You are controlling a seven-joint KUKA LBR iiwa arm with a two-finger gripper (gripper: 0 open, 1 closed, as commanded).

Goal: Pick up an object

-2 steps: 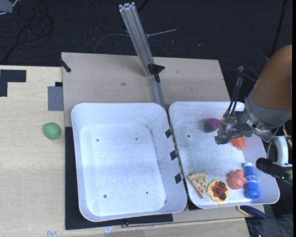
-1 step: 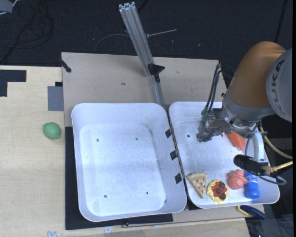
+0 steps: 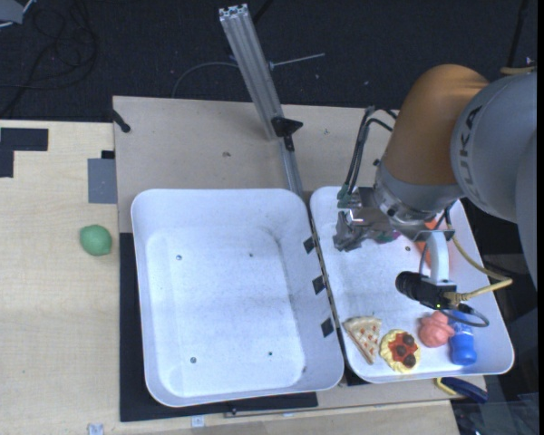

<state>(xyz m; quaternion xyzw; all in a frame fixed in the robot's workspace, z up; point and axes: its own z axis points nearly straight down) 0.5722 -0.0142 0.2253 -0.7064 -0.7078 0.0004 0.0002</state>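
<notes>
Two shallow white bins sit side by side on the bench. The left bin lies under none of the arm, while the arm reaches over the right bin from the right. Its gripper hangs over the upper left part of that bin, close to the wall between the bins; whether it is wide or narrow I cannot tell, and nothing is seen in it. All the objects lie nearer the bin's front edge, apart from the gripper: a pizza slice, a round red-and-yellow toy just beside it, then a pink lump touching a blue object. A green ball rests on the bench left of the bins.
</notes>
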